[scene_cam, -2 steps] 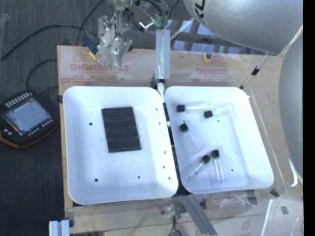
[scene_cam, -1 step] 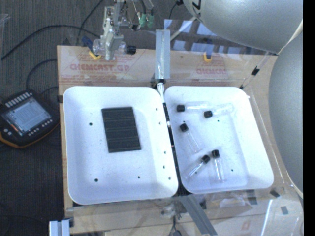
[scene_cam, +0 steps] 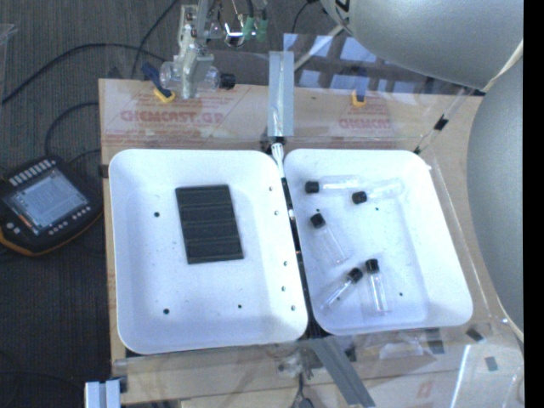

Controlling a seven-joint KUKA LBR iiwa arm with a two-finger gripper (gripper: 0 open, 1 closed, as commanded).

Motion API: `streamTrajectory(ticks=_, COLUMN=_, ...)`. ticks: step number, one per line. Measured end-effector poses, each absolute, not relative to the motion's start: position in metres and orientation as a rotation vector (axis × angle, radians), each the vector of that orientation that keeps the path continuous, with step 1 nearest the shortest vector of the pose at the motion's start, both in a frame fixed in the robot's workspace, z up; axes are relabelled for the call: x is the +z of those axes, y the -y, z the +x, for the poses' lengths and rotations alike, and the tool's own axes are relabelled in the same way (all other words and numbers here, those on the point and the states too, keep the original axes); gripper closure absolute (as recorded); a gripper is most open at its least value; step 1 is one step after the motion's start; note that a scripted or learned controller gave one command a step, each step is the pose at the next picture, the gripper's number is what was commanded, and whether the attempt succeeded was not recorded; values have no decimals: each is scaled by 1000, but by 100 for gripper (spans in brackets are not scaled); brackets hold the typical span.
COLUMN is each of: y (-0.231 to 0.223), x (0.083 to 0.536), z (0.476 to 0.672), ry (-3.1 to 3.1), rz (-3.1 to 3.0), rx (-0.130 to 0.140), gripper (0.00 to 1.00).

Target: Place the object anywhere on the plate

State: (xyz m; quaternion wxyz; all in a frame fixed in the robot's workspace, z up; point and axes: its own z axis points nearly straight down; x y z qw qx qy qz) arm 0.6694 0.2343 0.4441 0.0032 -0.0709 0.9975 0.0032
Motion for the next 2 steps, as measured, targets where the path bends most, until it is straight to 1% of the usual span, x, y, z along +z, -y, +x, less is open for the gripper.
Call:
streamTrajectory(ticks=1, y=-233, x=435, z=669, ry=-3019, rz=-858, rx=3, gripper=100)
streamTrajectory(ticks=2, y=-235, x=445, z=669, ry=-3014, rz=-856, rx=9, gripper=100)
